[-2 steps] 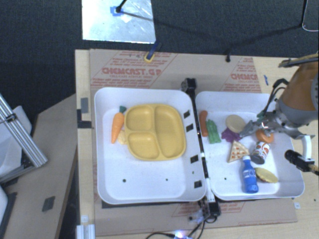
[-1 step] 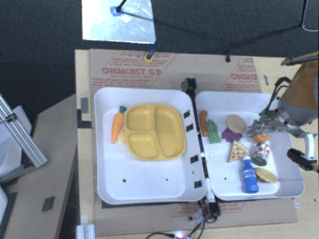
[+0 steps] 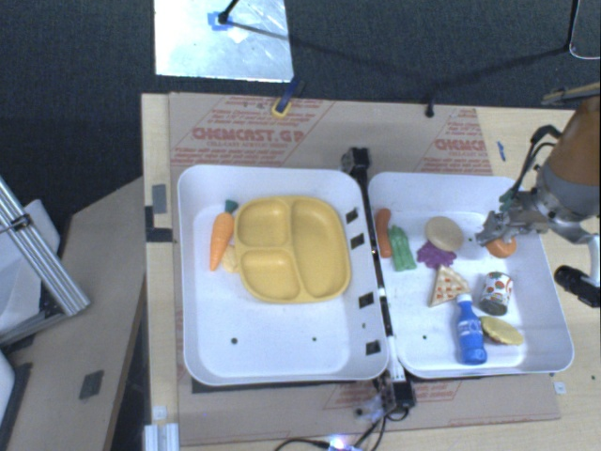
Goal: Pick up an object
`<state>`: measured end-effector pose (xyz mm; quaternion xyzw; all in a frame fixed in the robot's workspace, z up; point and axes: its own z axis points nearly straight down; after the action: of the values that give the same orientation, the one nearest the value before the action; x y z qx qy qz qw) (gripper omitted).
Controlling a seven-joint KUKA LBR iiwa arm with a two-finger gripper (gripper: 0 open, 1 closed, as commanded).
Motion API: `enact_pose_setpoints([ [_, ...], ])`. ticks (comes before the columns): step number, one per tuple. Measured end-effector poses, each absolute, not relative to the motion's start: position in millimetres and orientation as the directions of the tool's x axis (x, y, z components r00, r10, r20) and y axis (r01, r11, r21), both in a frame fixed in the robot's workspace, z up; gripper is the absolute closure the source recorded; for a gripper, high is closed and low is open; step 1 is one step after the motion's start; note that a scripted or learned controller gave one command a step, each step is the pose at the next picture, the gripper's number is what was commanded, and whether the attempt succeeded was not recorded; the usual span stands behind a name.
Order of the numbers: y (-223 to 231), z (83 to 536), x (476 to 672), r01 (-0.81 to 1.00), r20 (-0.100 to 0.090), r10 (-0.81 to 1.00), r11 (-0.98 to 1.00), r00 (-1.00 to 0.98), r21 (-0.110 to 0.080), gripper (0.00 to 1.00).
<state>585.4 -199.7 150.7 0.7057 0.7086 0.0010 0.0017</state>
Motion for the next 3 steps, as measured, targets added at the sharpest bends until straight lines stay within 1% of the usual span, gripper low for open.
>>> enact_pose_setpoints([
  [1, -201, 194, 585.3, 1.000, -0.002, 1.000, 0.004, -0.004, 0.006, 1.00],
  [2, -201, 226, 586.5, 1.000, -0.001, 1.000, 0.005, -0.005, 0.004, 1.00],
  [3, -157, 232, 577.6, 1.000, 0.001, 1.000, 0.007, -0.007, 0.001, 1.00],
])
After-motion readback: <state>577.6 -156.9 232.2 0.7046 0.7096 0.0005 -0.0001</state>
